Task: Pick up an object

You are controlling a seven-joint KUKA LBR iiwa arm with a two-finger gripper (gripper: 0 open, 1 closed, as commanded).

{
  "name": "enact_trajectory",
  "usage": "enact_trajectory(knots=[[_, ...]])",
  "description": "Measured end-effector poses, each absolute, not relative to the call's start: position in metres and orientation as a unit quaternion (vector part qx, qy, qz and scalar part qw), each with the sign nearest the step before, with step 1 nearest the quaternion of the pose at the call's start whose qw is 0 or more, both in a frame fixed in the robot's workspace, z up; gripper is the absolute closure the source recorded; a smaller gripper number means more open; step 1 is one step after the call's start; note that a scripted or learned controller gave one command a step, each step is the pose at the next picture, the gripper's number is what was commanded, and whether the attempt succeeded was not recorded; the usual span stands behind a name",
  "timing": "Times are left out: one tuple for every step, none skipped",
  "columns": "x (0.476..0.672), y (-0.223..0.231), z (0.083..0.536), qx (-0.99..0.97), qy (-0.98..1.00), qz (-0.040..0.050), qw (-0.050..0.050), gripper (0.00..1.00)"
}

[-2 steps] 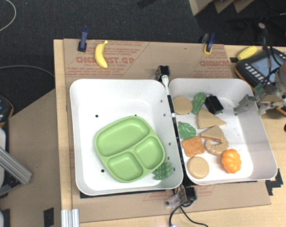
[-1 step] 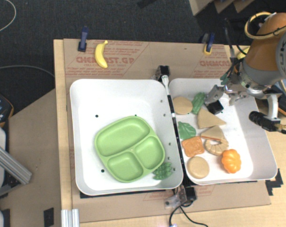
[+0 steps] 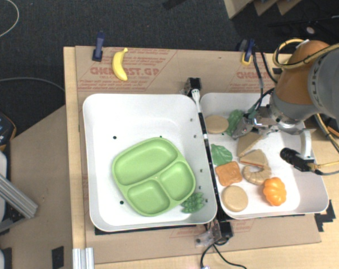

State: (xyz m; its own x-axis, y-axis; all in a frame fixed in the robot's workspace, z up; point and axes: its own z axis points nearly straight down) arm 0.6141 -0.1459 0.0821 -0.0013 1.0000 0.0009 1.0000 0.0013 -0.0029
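Hand [image 3: 243,129] low in right bin [image 3: 315,198], fingertips lost among toy foods.

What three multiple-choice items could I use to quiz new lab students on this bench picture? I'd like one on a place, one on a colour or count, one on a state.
1. Where does the banana lie?
A. In the left bin
B. On the cardboard beyond the bins
C. On the green tray

2. How many compartments does the green tray have?
A. Three
B. Five
C. One

3. How does the green tray sit?
A. Standing on edge
B. Flat, open side up
C. Flipped upside down

Answers:
1 B, the banana rests on the cardboard near a blue clamp.
2 A, one large and two smaller hollows show.
3 B, its hollows face the camera in the left bin.
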Motion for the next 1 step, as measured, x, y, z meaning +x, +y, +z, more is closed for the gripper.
enact_trajectory(knots=[[0.6153,-0.1465,0.0959,-0.707,-0.707,-0.0009,-0.002,1.00]])
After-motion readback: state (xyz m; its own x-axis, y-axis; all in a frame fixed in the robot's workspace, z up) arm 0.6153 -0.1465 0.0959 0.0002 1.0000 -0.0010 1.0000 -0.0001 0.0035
